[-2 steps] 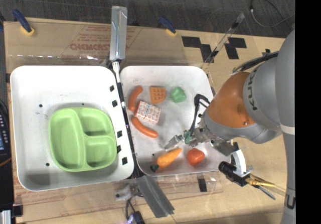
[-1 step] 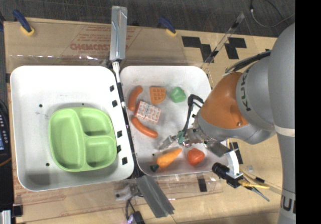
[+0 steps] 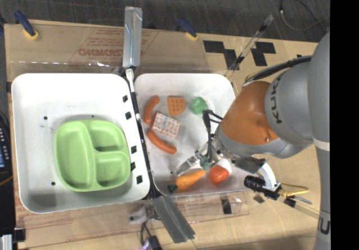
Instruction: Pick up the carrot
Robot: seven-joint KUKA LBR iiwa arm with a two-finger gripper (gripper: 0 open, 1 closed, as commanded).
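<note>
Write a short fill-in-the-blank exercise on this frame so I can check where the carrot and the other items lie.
1. The carrot lies in the ____ bin, near its front wall.
2. The divided plate in the other bin is ____ in colour.
3. The waffle sits between a sausage and a ____ toy.
4. Just right of the carrot is a ____ tomato.

Missing words: right; green; green; red

My worktop (image 3: 67, 41) is brown board — two white bins sit on it side by side, the right bin (image 3: 185, 82) around my claw (image 3: 203, 160), the left bin (image 3: 33, 97) beyond it.
</note>
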